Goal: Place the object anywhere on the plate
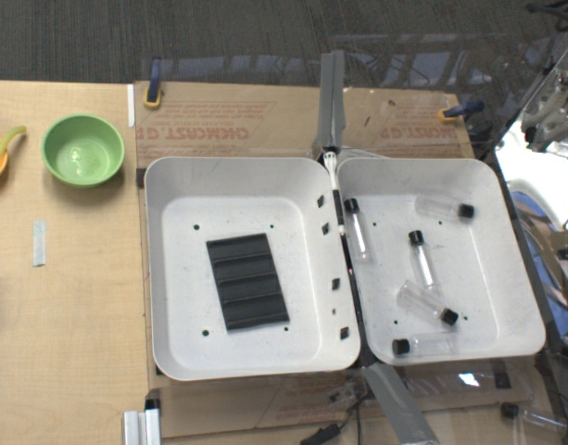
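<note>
On the wooden bench at the far left, a green bowl (pixel 83 150) is seen, with a small grey strip (pixel 39 244) below it; both are well apart from the bins. The left bin (pixel 156 248) bears the plate (pixel 246 281), a dark ribbed rectangle laid flat near the bin's middle. Its long axis runs up and down the view with a slight tilt, and bare white floor is left on every side of it.

The right bin (pixel 506 248) holds several clear tubes with black caps. One tube (pixel 356 230) lies along the wall nearest the plate and a second tube (pixel 421 260) lies upright in the view near the middle. Others are scattered toward the top and bottom, one pair seemingly touching.

Which tube is meant as the object cannot be told; any of them lies to the right of the plate, across the shared bin walls. The state of the gripper cannot be told. The carry is judged to run leftward over those walls. The plate is judged broad and flat enough, though a round tube may roll across its ribs.
</note>
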Available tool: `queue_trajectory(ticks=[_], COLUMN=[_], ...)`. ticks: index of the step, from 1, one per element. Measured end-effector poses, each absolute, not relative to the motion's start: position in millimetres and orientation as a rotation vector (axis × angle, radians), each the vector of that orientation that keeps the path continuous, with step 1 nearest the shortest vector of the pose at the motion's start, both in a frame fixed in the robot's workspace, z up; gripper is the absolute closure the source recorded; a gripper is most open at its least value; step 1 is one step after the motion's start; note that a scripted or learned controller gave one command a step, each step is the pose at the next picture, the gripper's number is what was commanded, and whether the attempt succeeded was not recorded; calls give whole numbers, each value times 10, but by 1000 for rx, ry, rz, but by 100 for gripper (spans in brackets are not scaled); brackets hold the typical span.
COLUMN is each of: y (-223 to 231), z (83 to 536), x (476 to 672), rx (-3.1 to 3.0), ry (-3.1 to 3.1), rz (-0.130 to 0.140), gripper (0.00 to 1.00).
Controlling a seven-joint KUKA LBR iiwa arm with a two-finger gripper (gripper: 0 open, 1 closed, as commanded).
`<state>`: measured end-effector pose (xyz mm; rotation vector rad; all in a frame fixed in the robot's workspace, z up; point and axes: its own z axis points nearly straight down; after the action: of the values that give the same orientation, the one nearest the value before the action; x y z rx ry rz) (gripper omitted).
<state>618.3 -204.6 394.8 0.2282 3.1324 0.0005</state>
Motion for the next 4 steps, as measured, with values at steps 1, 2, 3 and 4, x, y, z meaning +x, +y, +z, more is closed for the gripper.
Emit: queue_trajectory(ticks=[1,2,3,4], y=[-1118,-1446,-814,-1268], z=[2734,3724,2612,3532], x=[5931,6434,5210,6141], rx=[172,-58,-63,-502], ry=[3135,3136,3140,3094], rz=[1,0,2,-1], gripper=[100,100,100,100])
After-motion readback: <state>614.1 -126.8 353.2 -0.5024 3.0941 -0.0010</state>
